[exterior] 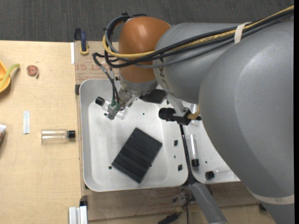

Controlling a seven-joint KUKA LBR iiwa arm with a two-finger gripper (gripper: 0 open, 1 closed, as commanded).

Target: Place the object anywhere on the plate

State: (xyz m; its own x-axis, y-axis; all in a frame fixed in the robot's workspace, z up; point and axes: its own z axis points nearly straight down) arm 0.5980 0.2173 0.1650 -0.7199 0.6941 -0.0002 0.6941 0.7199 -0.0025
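Grey arm w/ orange band (138,45) reaching in from frame right, over upper part of left shallow white bin (96,148). Pincer (114,110) low over upper-left corner of that bin, close to its floor. Open or closed: can't tell from this angle, and nothing seen gripped.

Black ribbed rectangular slab (137,154) lying flat, turned diagonally, in lower middle of same bin, apart from pincer. Prob. the plate for the task, though that's a guess. Slab top bare. A few tiny black specks on bin floor around it.

In right shallow white bin (203,146), centre-right of frame: clear tube w/ black cap (192,150) lying along the bin's left wall, small black piece (210,174) below it. On pale wooden surface (42,97), frame left: clear bottle w/ black cap (56,134) on its side, just outside the left bin. Which item counts as the object is unclear.

Progress, as a judgement: early. Nothing on the slab, so placing not done. Pick-up, carry over to slab and release all left, as far as visible.
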